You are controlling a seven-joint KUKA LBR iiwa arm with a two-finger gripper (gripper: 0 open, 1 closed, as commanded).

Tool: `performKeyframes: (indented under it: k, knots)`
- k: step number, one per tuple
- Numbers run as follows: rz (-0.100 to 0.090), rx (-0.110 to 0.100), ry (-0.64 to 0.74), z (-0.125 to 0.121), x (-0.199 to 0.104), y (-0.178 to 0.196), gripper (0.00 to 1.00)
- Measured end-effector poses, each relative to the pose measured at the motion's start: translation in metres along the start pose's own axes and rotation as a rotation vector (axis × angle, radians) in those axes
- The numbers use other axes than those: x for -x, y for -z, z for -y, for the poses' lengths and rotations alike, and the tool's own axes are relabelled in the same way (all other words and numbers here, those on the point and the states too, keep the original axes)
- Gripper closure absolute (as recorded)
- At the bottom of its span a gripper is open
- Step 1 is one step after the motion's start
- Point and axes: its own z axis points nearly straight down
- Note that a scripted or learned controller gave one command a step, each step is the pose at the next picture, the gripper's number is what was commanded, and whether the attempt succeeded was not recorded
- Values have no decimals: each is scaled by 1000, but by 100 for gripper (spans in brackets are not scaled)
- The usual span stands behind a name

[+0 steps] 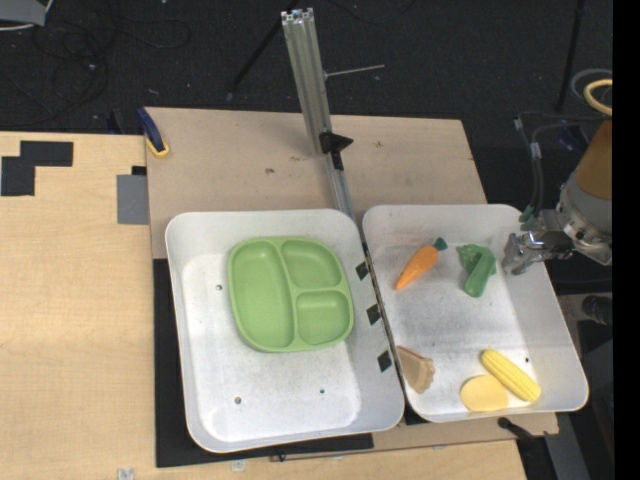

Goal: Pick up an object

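In the left white bin (200,368) lies a green three-compartment plastic plate (291,294). The right white bin (450,393) holds a tan wedge (417,370), an orange toy carrot (417,266), a green block (477,269), a yellow disc (484,394) touching a yellow corn cob (510,375). The hand (523,251) sits at that bin's right rim, seemingly holding nothing; its spread I cannot tell.

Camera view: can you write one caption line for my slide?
Robot gripper at the right bin's edge near toy carrot, green toy and corn; green divided plate in left bin.
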Motion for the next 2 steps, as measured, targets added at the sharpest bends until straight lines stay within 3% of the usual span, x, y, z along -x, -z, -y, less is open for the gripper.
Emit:
performKeyframes:
  k: [1,2]
  knots:
    - [0,0,1,0,1,52,100]
    - [-2,-5,1,1,-52,37,100]
